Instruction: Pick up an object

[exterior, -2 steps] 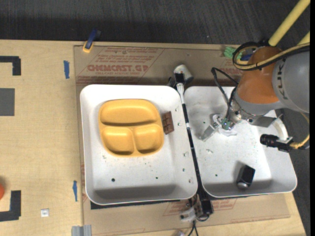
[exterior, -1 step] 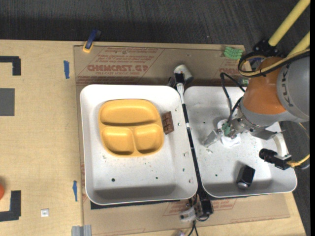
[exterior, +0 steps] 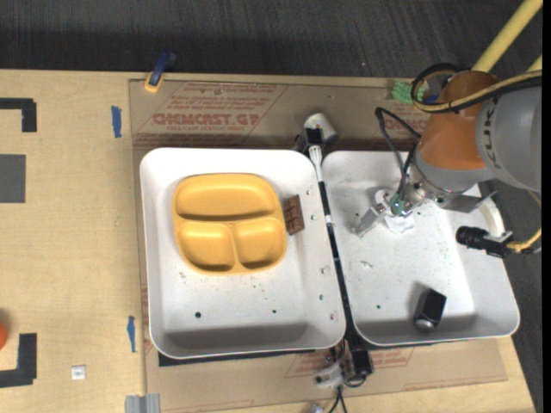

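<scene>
In the right bin (exterior: 495, 304) my gripper (exterior: 385, 215) reaches down near the bin floor in the upper middle. A small white thing (exterior: 401, 224) lies right beside its tip; I cannot tell whether it is touching or held. A small black object (exterior: 428, 308) lies apart, near the bin's front. The left bin (exterior: 164, 317) holds a yellow divided plate (exterior: 230, 222), with a small brown block (exterior: 293, 214) against the plate's right edge.
The grey arm with its orange band (exterior: 452, 136) covers the right bin's upper right corner, trailing black cables. A black connector (exterior: 478, 239) juts out at the bin's right side. Cardboard lies under both bins, with a blue clip (exterior: 158, 71) at the back.
</scene>
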Controlling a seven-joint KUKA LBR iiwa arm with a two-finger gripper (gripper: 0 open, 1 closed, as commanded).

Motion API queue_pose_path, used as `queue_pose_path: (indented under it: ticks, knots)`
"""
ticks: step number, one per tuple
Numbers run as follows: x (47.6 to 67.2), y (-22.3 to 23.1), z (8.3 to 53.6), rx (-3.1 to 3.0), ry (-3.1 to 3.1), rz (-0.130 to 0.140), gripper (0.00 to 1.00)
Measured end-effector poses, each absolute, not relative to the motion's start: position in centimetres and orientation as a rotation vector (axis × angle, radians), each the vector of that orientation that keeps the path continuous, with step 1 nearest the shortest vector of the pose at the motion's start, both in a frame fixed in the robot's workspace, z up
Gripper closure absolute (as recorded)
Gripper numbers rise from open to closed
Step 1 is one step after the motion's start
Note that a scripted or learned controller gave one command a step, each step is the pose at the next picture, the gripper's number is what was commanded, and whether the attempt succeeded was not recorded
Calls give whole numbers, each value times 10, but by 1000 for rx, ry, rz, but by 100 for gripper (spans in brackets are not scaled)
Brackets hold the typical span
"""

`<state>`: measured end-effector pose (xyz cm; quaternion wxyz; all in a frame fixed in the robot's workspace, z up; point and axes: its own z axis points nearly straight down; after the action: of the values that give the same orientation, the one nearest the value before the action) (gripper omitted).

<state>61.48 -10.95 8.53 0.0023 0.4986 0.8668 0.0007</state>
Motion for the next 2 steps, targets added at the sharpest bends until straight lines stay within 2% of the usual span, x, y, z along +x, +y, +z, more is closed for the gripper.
queue_pose_path:
  ticks: [1,2]
  knots:
    - [622,-103,85,1299,2855,2,0]
    - [573,-97,155,1536,2741,1,0]
